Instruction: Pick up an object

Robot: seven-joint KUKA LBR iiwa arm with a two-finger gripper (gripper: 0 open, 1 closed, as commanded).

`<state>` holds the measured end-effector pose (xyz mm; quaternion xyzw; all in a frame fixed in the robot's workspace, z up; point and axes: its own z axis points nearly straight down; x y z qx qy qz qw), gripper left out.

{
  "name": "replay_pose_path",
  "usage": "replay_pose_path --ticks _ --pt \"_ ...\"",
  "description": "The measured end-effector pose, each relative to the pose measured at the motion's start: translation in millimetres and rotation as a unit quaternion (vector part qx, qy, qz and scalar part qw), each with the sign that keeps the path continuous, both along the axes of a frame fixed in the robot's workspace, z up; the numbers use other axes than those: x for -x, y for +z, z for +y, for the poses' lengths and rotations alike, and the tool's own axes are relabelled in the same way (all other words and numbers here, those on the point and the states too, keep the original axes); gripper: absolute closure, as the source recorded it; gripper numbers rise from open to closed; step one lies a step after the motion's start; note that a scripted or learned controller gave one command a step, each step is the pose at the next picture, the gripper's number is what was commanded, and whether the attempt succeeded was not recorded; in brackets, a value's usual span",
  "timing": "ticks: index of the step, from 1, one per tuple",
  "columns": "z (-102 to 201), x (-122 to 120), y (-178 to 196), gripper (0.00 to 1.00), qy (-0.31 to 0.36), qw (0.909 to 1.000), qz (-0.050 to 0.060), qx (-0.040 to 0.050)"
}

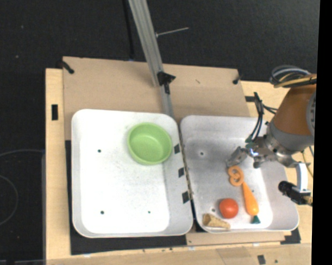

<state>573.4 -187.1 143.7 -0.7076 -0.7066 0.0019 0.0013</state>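
Two white bins [119, 220], green bowl [150, 144], tomato [228, 208], carrot [250, 199], pincer [245, 155] above.

Nothing to read here: no lettering, label, brand or number on the two white bins [78, 153], on the desk [113, 84] (plain brown board), or on the green bowl [150, 144].
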Motion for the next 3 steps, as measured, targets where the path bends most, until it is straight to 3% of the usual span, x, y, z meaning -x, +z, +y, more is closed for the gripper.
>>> replay_pose_path --ticks 1,2,3 --pt "-1.3 0.5 -45.0 0.0 0.0 1.0 -0.001 0.0007" --pt "-2.1 -1.4 -31.1 1.0 -0.003 1.0 -0.005 0.0007" --pt "-2.2 -0.2 29.4 1.0 0.001 1.0 -0.003 0.0001"
